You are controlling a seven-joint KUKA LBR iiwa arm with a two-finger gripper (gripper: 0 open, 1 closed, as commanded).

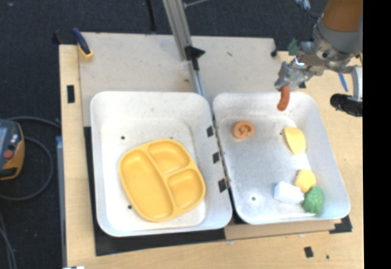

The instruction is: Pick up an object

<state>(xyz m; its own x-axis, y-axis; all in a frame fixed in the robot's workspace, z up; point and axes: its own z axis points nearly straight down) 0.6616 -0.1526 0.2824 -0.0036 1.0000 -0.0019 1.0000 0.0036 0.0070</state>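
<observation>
Landmark: right bin (330, 158). Near corner: green item (313, 200), yellow piece (305, 179), white piece (286, 192). Centre: ring (243, 130). Far edge, raised: gripper (287, 87) fingers pinching an orange sausage (283, 100), hanging upright.

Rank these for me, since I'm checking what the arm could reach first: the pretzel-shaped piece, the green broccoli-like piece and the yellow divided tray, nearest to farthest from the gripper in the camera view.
From the gripper, above the right bin's far edge:
1. Pretzel-shaped piece, far part of the right bin.
2. Green broccoli-like piece, right bin's near right corner.
3. Yellow divided tray, in the left bin.
</observation>
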